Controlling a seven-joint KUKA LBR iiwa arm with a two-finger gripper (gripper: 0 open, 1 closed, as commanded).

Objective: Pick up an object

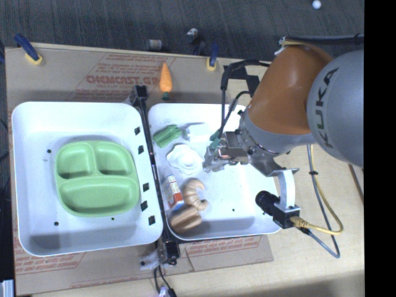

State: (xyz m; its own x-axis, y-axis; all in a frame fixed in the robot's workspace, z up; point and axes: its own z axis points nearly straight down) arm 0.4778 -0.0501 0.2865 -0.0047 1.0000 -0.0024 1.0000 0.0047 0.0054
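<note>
My gripper (216, 159) hangs over the middle of the right bin (247, 218), just right of a white cup-like object (185, 159). The big orange-banded wrist hides most of it. A green object (166, 133) lies at the bin's back left. A small orange and white bottle (174, 189) lies near the left wall. A tan croissant-shaped toy (195, 193) and a brown bread-like piece (185, 218) lie at the front left. Nothing shows clearly between the fingers.
The left bin (31, 166) holds a green divided plate (96, 177). An orange carrot-like item (165, 79) lies on the cardboard behind the bins. A black clip divider (146, 159) runs between the bins. A yellow cable (322, 228) trails to the right.
</note>
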